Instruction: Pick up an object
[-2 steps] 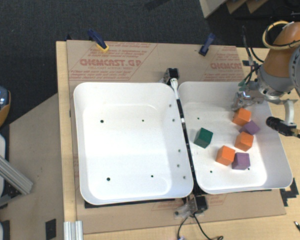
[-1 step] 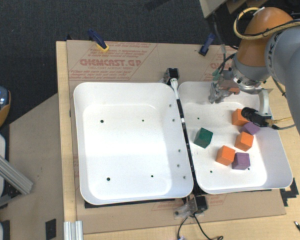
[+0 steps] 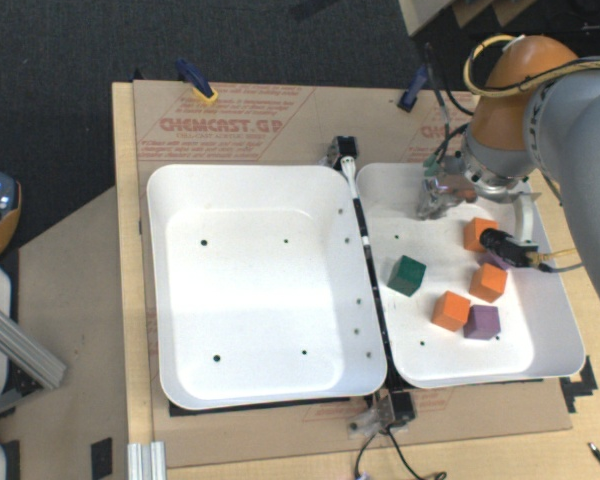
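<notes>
Camera view: two white bins on a cardboard-covered bench.
Left bin [image 3: 180, 193]: lay left of the right bin [image 3: 555, 343], rims touching.
Green block [image 3: 407, 274]: sat in the right bin's left half.
Orange and purple blocks [image 3: 467, 315]: clustered in its right half.
Arm [image 3: 540, 93]: bent down over its far right corner.
Gripper [image 3: 438, 200]: hung low there; finger spread impossible to tell.

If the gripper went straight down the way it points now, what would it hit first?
Probably bare floor of the right bin. The gripper points down over the bin's far end; the orange block sits just beside it, though depth is hard to judge.
</notes>
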Controlling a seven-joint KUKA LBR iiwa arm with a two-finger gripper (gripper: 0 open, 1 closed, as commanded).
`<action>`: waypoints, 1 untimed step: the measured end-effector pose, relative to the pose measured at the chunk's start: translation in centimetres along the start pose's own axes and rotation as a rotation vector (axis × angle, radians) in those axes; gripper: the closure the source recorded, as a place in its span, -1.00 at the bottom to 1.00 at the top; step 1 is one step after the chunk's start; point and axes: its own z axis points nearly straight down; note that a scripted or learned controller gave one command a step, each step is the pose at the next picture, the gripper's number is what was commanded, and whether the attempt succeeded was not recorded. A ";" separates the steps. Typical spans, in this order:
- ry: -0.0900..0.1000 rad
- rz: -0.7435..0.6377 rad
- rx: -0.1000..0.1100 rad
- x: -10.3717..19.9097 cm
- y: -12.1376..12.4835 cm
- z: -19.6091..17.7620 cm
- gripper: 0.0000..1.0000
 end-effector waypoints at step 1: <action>-0.003 0.005 -0.006 -7.8 -1.7 -0.3 1.00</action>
